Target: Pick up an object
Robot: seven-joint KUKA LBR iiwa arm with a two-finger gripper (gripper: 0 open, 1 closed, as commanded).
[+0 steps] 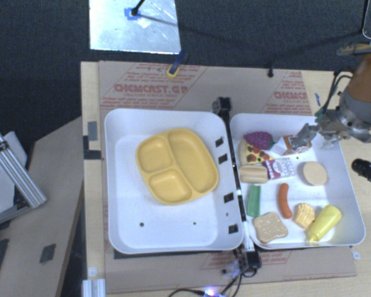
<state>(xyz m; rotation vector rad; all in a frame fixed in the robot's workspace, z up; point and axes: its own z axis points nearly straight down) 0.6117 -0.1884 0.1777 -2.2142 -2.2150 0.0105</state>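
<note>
The right white bin (pixel 341 187) holds several toy foods: a purple piece (pixel 258 140), a pizza slice (pixel 255 154), a bun (pixel 253 175), a white and pink packet (pixel 281 166), a round tan disc (pixel 313 173), a red sausage (pixel 285 201), a green stick (pixel 253 200), a toast slice (pixel 271 226), a corn piece (pixel 304 215) and a yellow bottle (pixel 323 222). My gripper (pixel 302 138) hangs low over the bin's far side, just above a small brown item (pixel 289 144) and right of the purple piece. I see nothing clearly held.
The left white bin (pixel 130 221) holds a yellow divided plate (pixel 176 164). A black divider (pixel 230 166) runs between the bins. The arm (pixel 362 98) comes in over the right bin's far right corner. A shiny metal sheet (pixel 135 16) lies beyond the bench.
</note>
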